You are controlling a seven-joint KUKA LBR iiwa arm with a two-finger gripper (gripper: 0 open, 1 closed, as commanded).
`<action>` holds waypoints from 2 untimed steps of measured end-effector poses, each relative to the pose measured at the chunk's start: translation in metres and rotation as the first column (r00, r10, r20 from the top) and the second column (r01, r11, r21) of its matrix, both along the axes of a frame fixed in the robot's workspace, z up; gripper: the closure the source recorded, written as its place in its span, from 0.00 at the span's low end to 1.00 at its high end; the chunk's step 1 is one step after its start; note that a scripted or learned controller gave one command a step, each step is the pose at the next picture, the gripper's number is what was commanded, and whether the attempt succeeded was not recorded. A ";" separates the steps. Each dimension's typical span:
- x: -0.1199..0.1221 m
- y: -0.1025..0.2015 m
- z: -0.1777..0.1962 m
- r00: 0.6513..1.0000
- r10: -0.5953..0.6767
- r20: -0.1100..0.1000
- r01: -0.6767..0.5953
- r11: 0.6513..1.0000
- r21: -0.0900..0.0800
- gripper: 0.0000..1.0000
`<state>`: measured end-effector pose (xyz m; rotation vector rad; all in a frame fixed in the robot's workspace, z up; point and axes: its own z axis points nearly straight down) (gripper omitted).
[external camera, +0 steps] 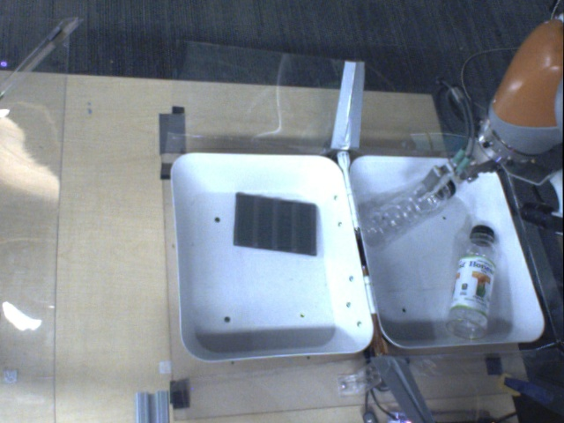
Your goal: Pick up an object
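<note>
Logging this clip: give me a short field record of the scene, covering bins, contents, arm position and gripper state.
left bin: holds a dark grey ribbed rectangular pad, lying flat
right bin: holds a clear crinkled plastic item near its upper left, and a clear bottle with black cap, lying on its side
arm: over the right bin's upper right corner
gripper: at the plastic item's upper end; finger state cannot be told
grasp: not confirmed

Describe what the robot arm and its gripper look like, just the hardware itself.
The arm has a rounded orange section over a grey band near the wrist. Its gripper is slim, metallic grey with a small teal mark near its base. Dark cables loop beside it.
</note>
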<state>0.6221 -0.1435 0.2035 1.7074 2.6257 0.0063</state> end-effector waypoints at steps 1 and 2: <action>0.046 -0.015 -0.114 0.998 -0.054 -0.016 0.054 0.999 -0.001 0.00; 0.014 -0.019 -0.108 0.974 0.228 -0.003 -0.228 0.974 0.000 0.00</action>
